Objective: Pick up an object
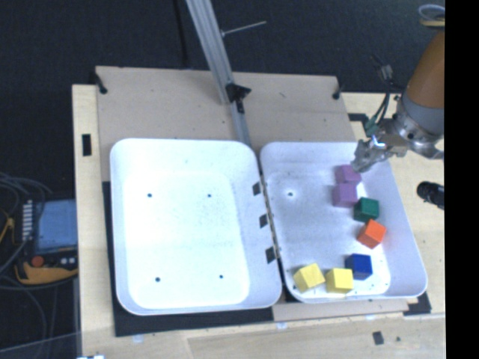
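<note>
- Reaching in from the right of the frame, the gripper [367,155] is seen over the upper part of the right bin [314,223], just above two purple blocks [346,185].
- Whether anything is held cannot be told.
- Green [366,209], orange [371,233] and blue [359,265] blocks are ranged down the bin's right side.
- Two yellow blocks [323,278] are placed at its lower edge.
</note>
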Robot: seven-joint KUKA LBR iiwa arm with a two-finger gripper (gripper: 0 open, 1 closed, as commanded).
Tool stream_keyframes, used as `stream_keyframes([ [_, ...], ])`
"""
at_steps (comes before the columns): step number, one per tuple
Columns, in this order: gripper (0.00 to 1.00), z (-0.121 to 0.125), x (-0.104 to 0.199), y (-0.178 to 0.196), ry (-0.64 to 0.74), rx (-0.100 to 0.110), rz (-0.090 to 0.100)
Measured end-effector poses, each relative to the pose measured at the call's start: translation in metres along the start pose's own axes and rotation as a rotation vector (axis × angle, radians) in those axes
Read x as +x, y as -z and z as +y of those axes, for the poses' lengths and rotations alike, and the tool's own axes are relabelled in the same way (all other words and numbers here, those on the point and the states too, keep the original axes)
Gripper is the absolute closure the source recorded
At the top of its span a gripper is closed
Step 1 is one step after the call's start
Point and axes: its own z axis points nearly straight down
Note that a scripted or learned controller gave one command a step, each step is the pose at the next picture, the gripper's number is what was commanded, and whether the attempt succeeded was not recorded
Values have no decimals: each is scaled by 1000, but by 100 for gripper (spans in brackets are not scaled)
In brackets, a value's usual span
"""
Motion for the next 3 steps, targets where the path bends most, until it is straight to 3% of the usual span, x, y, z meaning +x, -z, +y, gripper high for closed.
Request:
stream_keyframes([
  [1, 100, 11, 50, 9, 1, -1, 1],
  [3, 100, 30, 156, -14, 0, 5, 2],
])
